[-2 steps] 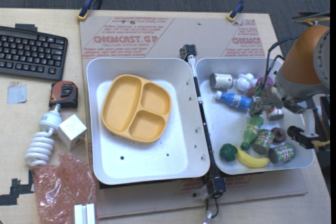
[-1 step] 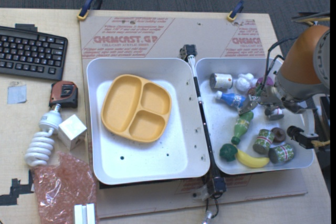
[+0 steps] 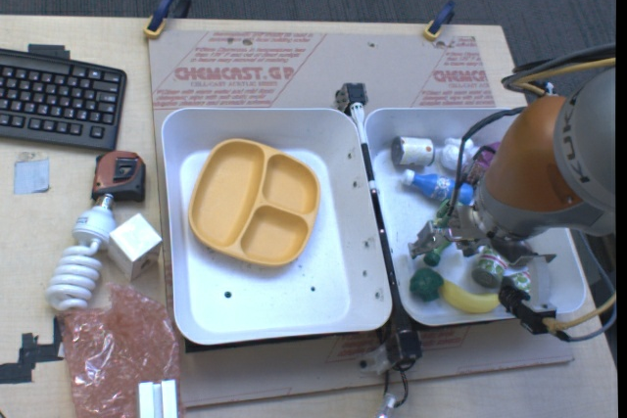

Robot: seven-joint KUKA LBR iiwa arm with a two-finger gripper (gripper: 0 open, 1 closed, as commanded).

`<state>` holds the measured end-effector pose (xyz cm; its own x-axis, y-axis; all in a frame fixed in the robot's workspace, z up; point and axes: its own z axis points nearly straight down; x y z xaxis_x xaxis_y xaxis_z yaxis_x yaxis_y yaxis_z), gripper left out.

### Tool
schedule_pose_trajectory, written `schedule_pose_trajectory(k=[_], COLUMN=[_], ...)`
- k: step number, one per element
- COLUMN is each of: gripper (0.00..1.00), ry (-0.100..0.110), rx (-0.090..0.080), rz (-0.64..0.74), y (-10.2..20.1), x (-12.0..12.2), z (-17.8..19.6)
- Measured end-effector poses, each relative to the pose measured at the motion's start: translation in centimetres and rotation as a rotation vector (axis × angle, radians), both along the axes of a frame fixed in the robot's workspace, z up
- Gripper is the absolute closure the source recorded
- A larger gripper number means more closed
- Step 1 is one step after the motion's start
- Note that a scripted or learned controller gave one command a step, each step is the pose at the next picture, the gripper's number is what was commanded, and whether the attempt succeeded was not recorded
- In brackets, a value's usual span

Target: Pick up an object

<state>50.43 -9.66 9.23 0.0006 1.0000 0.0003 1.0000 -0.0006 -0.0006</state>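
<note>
My gripper (image 3: pixel 448 236) reaches down into the right bin (image 3: pixel 392 210) from under the grey and orange wrist, near the bin's middle. Just below it lie a dark green ball (image 3: pixel 426 284) and a yellow banana (image 3: pixel 470 299). A small printed can (image 3: pixel 487 266) sits beside the wrist on the right. Farther back are a blue bottle (image 3: pixel 431 184) and a white cylinder (image 3: pixel 413 150). The arm's body hides the bin's right half. I see nothing lifted off the bin floor.
The left bin (image 3: pixel 186 240) holds a yellow divided plate (image 3: pixel 255 201). Outside the bins, on the left of the bench, lie a keyboard (image 3: pixel 59 93), a tape measure (image 3: pixel 120 176), a spiral light bulb (image 3: pixel 78 259), a white cube (image 3: pixel 135 243) and a pink bag (image 3: pixel 113 348).
</note>
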Motion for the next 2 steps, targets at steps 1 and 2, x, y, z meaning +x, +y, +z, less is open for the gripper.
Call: schedule_pose_trajectory(k=[1, 2], gripper=[1.0, 1.0], ry=[-0.002, -0.001], rx=[-0.001, -0.001], rz=[-0.002, 0.001], y=[-0.1, 7.6], x=[0.1, -2.4], z=[1.0, 10.0])
